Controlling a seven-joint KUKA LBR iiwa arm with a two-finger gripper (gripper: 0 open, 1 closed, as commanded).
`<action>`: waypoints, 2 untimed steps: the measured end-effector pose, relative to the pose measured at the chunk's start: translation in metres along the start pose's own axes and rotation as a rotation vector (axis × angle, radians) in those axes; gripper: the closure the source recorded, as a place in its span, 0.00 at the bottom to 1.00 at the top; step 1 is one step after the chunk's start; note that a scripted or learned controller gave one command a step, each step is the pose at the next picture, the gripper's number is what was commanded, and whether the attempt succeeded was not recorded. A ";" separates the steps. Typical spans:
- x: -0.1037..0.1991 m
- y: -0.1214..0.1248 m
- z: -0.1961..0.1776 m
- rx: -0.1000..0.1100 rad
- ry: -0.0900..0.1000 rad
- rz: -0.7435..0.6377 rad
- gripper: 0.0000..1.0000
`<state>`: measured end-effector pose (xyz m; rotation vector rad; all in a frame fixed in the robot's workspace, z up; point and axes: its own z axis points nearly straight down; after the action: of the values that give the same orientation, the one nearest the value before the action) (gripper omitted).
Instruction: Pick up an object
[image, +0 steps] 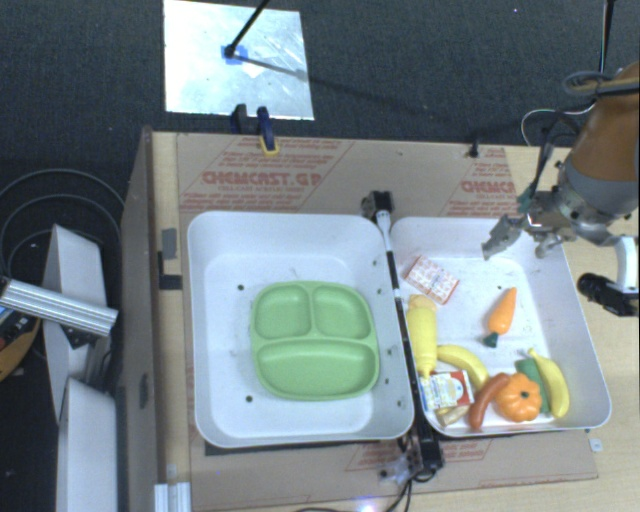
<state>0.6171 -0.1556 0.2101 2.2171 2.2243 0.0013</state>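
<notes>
toy carrot (502, 311) unobstructed in right bin (590, 350); end effector (520, 236) empty above, fingers apart, arm cropped

Even, bright overhead light with soft shadows, glare on the foil sheet (238, 58) (slightly blurry overall).

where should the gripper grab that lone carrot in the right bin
Take the carrot across its thick orange middle, coming straight down from above. It lies flat, tilted with its green end toward the bin's near side, with bare floor on both long sides, so fingers can close across its narrow width. The gripper sits just up-right of it.
</notes>
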 end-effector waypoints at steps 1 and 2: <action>-0.028 -0.032 0.034 0.003 -0.001 0.005 0.00; -0.032 -0.036 0.076 0.001 0.000 0.002 0.00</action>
<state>0.5815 -0.1876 0.1337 2.2203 2.2220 -0.0007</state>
